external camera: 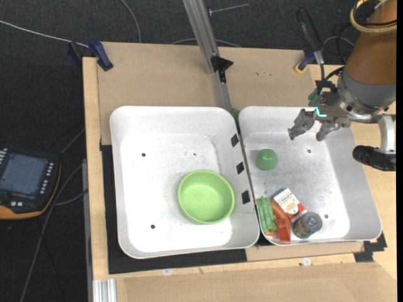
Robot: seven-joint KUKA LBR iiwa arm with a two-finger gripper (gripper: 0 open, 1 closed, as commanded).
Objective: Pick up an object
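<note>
Looking at the camera view: pretty much the start of a pick, nothing grabbed so far.
Arm: comes in from the right, grey body with the orange band up top, wrist hanging over the upper right part of the right bin.
End effector: two dark fingers spread apart, nothing between them, so it's open and empty as far as I can see. Looks like it sits above the bin floor rather than touching it, but height is hard to call from this angle.
Closest candidate: small green ball-ish thing, alone on the bin floor, below and left of the fingers, apart from them.
Other candidates: clutter in the near corner of the same bin, an orange-and-white carton, an orange stick-shaped thing, a green strip and a dark round can, all packed together.
Left bin: just a green bowl, well away from the arm.
Done: nothing lifted, at most the approach.
Left: choose a target, descend, close, lift. My guess is the lone green piece is easiest.
</note>
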